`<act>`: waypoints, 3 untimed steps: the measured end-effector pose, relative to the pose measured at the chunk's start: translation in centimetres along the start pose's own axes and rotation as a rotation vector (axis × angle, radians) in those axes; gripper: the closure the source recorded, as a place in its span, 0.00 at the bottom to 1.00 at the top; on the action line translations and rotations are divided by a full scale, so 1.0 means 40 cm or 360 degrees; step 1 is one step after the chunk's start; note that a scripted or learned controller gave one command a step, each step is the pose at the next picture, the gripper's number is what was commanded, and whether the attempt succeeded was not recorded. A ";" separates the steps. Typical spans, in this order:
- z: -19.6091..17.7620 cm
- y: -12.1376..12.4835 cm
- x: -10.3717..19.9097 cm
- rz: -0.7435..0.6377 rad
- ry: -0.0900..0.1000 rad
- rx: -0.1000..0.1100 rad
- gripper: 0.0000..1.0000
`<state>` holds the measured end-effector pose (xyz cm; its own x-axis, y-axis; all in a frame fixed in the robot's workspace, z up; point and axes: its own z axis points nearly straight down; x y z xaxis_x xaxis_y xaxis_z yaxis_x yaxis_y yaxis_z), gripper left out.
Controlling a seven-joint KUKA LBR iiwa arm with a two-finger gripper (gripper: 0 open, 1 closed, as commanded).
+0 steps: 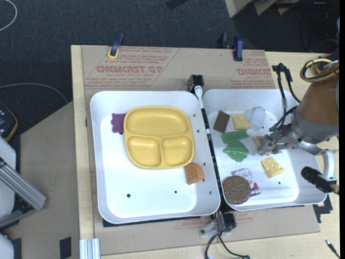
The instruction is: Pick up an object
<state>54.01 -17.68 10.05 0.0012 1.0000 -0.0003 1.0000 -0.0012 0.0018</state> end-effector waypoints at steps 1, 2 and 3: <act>-0.117 0.021 0.011 -0.0004 -0.0003 -0.0006 1.00; -0.225 0.022 0.008 -0.0003 -0.0004 -0.0007 1.00; -0.317 0.026 0.007 -0.0005 -0.0004 -0.0008 1.00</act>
<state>55.02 -17.40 22.75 -0.0016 1.0000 -0.0028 1.0000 0.0017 0.0069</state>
